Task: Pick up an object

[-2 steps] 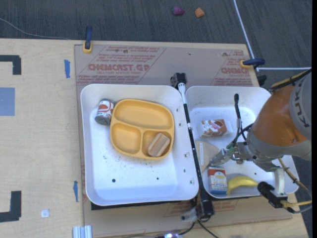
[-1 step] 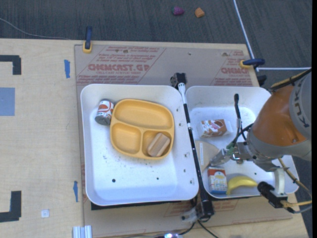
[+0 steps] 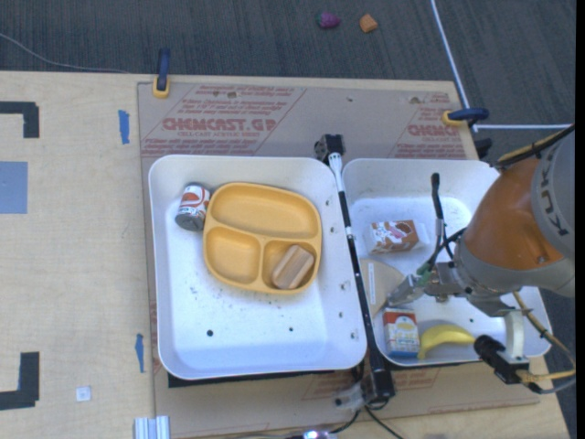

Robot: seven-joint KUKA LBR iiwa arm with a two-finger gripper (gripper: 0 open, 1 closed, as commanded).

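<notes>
Nearest to us, a yellow banana (image 3: 448, 339) and a small printed carton (image 3: 400, 330) lie at the front of the right white bin (image 3: 402, 170), with a red-and-white snack packet (image 3: 395, 236) farther back. Our gripper (image 3: 409, 290) hangs low between packet and carton; we cannot tell its opening or any hold. Over in the left white bin (image 3: 247, 346) we see a yellow three-compartment plastic tray (image 3: 259, 210) carrying a tan bread-like block (image 3: 292, 266) in its front right compartment, with a small red-and-white can (image 3: 192, 206) touching the tray's left edge.
</notes>
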